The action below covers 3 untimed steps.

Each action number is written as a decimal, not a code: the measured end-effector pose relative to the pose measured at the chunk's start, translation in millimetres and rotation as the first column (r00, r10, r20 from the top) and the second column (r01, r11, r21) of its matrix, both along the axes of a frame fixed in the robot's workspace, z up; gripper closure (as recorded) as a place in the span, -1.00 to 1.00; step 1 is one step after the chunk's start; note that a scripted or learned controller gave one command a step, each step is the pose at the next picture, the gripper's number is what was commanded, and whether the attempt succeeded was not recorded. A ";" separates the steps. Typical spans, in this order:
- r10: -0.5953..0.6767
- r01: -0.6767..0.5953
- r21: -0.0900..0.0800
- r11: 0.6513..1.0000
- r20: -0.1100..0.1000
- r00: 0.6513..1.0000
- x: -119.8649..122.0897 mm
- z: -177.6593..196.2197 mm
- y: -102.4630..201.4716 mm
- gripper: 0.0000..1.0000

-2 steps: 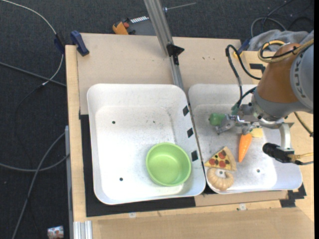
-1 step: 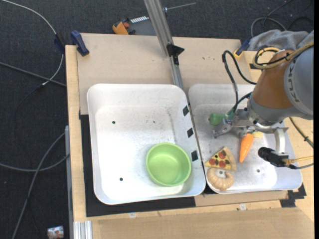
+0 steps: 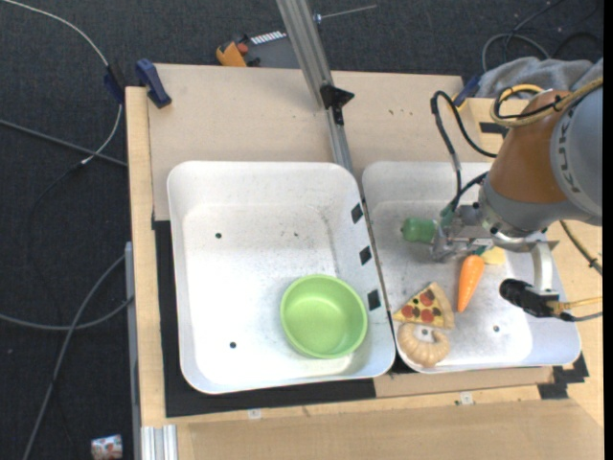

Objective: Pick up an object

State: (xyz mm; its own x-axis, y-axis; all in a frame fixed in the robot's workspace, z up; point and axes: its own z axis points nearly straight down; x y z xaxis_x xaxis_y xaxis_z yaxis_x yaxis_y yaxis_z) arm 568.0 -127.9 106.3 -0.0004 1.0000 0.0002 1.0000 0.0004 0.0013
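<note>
While the wooden bench point(image 3: 239, 113) fills most of the camera view, two shallow white bins sit side by side on it, the left bin point(image 3: 239, 209) wider than the right bin point(image 3: 402, 185). The grey arm point(image 3: 575, 151) with its orange band reaches in from the right and hangs over the right bin. A metal pole point(image 3: 306, 46) slants down from the top edge toward the gap between the bins. A green bowl point(image 3: 324, 315) stands in the left bin near its front right corner. In the right bin, a toy carrot point(image 3: 469, 281) lies tilted just beside the gripper point(image 3: 448, 245), a pizza slice point(image 3: 425, 307) lies near the front, and a round pastry point(image 3: 423, 344) touches the slice's lower edge. A small green object point(image 3: 418, 229) lies just left of the gripper, close against it; whether the gripper is spread or pinching anything cannot be told from this angle
</note>
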 end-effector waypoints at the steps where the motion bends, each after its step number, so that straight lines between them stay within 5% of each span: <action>1: 0.000 0.000 -0.001 1.000 0.003 1.000 0.3 42.3 -1.4 1.00; 3: 0.000 0.000 -0.001 1.000 0.001 1.000 9.7 119.1 5.0 1.00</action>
